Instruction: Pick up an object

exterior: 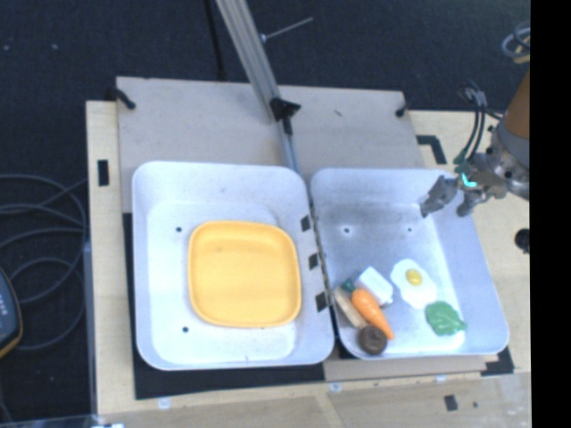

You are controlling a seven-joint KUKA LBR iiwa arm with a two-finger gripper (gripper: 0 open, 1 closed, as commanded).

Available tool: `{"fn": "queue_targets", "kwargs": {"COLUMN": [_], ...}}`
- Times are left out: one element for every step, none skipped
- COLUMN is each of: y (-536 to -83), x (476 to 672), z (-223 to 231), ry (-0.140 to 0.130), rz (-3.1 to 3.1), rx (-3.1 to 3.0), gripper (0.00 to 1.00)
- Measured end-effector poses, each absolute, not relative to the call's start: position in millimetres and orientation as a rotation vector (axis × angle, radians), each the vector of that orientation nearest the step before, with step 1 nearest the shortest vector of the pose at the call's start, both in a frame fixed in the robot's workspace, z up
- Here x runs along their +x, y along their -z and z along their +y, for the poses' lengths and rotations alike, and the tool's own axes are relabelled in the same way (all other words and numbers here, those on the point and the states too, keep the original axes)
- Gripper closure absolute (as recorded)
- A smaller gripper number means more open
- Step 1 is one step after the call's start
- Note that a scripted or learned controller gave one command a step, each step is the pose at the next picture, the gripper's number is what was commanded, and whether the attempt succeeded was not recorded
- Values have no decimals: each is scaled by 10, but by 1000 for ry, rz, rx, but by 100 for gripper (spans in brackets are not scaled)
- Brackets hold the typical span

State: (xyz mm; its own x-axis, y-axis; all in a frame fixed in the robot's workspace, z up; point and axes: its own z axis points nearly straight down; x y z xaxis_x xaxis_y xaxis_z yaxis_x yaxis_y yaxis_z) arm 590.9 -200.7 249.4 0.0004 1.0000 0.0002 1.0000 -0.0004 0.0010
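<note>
Hovering over the right bin's [464,266] far right edge, the gripper [452,198] — fingers apart, holding nothing — sits well apart from the carrot [368,308].

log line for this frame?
pincer open, holding nothing, above right bin's far right rim | toys clustered near end | yellow plate in left bin

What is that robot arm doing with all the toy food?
The grey robot arm's gripper hovers with open fingers over the top right edge of the right white bin, holding nothing. Toy food lies at that bin's near end: an orange carrot, a fried egg, a green leafy piece, a white block and a brown round piece. The left white bin holds a yellow square plate.
</note>
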Motion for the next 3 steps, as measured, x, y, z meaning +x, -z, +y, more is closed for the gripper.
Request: {"fn": "queue_targets", "kwargs": {"y": [-2493,-2072,-1611], "x": [5909,5915,5860], "z": [-2007,-1987,-2062], "ry": [-1,3,4], "rz": [2221,2222,2221], "rx": [2222,2223,2225], "gripper": [0,0,0]}}
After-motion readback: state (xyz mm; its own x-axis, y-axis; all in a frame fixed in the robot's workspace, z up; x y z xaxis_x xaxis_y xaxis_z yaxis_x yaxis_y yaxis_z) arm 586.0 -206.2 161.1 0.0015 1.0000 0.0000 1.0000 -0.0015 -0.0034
